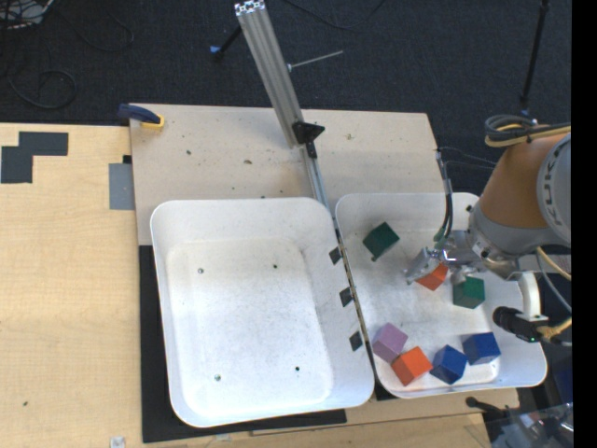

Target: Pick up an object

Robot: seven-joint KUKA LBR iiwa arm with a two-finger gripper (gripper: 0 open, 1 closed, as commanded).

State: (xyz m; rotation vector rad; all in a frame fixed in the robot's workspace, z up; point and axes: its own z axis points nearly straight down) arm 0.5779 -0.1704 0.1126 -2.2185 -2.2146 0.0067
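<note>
Pincer: the metal two-finger pincer is seen low in the right white plastic bin, reached in from the right on the grey arm with the orange band.
Pincer state: the fingers are set closely about a small orange-red block; whether the block is truly clamped between them or merely touched cannot be told, as the tips are blurred and partly hidden.
Orange-red block: it is found directly under the fingertips, near the middle of the right bin.
Nearest neighbour: a dark green cube is placed just beside the pincer, to its lower right, apart from the orange-red block.
Upper cube: a second dark green cube is tilted, up and to the left of the pincer, near the wall between the bins.
Front row: a pale purple cube, an orange cube and two blue cubes are grouped along the near edge of the right bin; the purple and orange ones are touching.
Left bin: the left white plastic bin is set side by side with the right one.
Tabletop: both bins are borne by the pale speckled tabletop.
</note>
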